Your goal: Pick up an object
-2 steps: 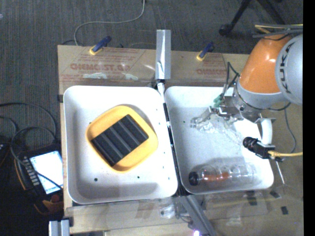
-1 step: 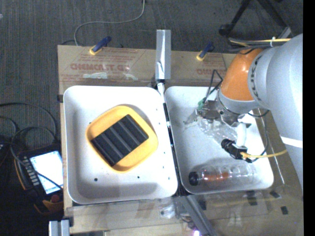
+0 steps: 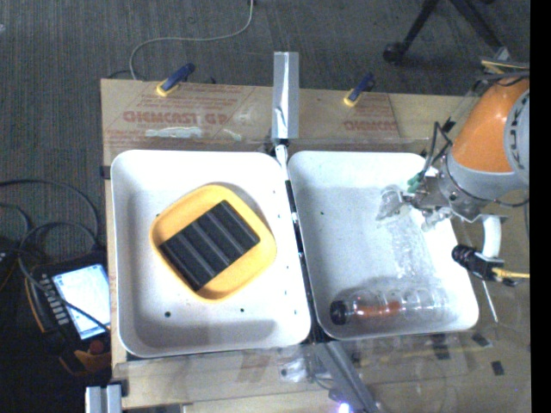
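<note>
Looking down on the bench, we see two white bins side by side: the left bin (image 3: 129,256) holds a yellow tray with a black ribbed top (image 3: 213,241) near its middle, and the right bin (image 3: 344,188) holds a clear plastic bottle (image 3: 387,305) lying on its side at about six o'clock, close to the near wall. At about three o'clock of the right bin the gripper (image 3: 405,203) sits low over the bin floor with the grey and orange arm (image 3: 491,149) behind it. We cannot tell how far the tool is open, or if it has hold of anything, because that spot is too blurry.
</note>
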You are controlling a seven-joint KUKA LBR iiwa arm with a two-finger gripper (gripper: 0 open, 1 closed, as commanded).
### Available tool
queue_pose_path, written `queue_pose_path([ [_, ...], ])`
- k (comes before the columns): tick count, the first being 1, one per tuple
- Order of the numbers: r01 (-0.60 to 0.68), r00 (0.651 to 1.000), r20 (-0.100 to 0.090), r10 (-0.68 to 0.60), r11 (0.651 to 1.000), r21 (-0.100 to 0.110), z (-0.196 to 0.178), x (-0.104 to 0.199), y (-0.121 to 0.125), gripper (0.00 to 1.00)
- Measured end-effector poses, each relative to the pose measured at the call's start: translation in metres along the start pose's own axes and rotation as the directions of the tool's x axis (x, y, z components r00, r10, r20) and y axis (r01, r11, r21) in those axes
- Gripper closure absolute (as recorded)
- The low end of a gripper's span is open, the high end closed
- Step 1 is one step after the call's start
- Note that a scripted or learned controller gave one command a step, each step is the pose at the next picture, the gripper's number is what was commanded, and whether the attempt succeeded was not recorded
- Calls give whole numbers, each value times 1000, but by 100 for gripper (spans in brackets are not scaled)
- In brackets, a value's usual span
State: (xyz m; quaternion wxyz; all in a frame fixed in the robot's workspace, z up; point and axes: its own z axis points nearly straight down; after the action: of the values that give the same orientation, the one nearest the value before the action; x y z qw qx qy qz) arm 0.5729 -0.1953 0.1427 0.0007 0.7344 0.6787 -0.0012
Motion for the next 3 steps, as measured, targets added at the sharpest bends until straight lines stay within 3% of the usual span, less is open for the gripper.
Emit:
queue_pose_path([
  [1, -29, 1000, 0, 29, 1000, -1, -122, -13, -65, 0],
  [2, -25, 1000, -3, 25, 1000, -13, 37, 51, -85, 0],
  [3, -25, 1000, -3, 25, 1000, -11, 29, 51, -85, 100],
])
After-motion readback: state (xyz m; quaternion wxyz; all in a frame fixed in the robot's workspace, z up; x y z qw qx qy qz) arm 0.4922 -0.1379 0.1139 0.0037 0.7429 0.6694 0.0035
